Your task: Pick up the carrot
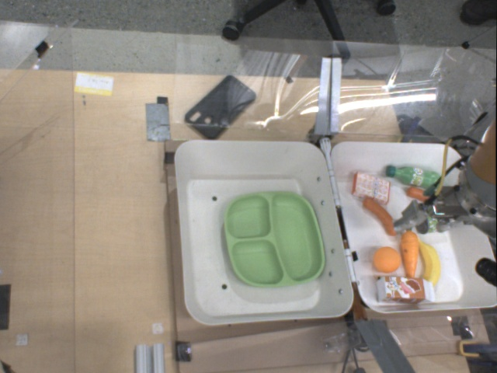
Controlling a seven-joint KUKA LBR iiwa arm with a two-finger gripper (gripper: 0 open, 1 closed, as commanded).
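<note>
The orange carrot [409, 253] lies in the right bin [466, 286], pointing toward the front, between an orange [386, 259] and a banana [430, 263]. My gripper [419, 221] hangs just behind the carrot's far end, close above it, with the arm reaching in from the right. Nothing shows the carrot lifted; it rests on the bin floor.
The right bin also holds a red sausage [379, 214], a red-and-white box [371, 185], a green bottle [411, 176] and a small carton [401, 289]. A green divided plate [274, 238] sits in the left bin [194, 208]. A dark phone [220, 106] lies on the bench behind.
</note>
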